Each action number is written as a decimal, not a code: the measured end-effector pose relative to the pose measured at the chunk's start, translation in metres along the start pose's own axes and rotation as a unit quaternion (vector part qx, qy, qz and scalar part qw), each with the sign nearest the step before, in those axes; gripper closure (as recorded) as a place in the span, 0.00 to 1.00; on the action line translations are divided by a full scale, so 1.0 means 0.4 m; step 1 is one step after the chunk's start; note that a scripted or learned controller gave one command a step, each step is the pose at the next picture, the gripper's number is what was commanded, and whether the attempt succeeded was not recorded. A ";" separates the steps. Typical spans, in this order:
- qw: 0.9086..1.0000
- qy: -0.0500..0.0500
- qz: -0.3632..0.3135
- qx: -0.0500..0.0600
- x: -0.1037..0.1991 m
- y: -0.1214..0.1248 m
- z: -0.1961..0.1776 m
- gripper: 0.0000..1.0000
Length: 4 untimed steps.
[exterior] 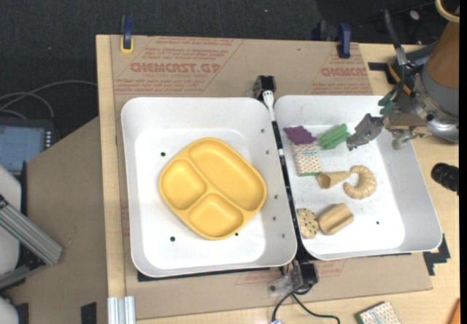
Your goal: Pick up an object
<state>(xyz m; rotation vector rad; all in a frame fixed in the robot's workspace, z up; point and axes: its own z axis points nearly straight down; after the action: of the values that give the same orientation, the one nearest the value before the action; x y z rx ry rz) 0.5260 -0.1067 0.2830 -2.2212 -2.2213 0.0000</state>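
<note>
a: where's the tool (363, 134)?
b: right bin (408, 242), far side, can't tell its state. green piece (334, 136) lies just left of it, long axis slanting toward the far-right corner.

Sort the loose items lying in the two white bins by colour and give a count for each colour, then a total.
Yellow: 1, the divided plate
Purple: 1, the purple piece
Green: 1, the green piece
Tan or brown: 5, the wafer square, cone, croissant, cookie and bread roll
Total: 8
</note>
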 end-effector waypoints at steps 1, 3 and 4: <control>1.000 0.001 0.002 0.007 -0.048 -0.129 0.286 0.00; 1.000 0.000 -0.003 -0.004 -0.019 0.116 0.494 0.00; 1.000 -0.001 -0.001 -0.001 -0.018 0.207 0.496 0.00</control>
<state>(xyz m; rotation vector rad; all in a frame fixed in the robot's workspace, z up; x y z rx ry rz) 0.6087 -0.1138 0.0847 -2.2204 -2.2259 -0.0017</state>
